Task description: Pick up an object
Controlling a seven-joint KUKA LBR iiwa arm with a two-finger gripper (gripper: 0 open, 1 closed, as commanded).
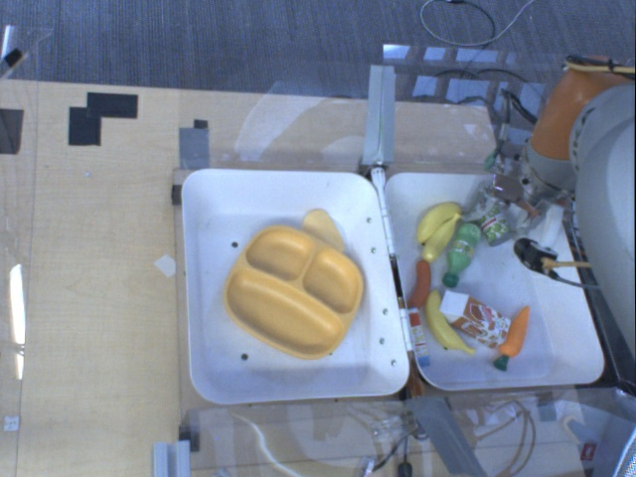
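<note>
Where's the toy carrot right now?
The carrot lies in the right bin, near its front edge, just right of the small carton.

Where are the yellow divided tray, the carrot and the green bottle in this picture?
Yellow divided tray (pixel 294 290): camera view, left bin, on the middle of the tray.
Carrot (pixel 514 334): camera view, right bin, on its orange body.
Green bottle (pixel 460 250): camera view, right bin, on its body.
</note>
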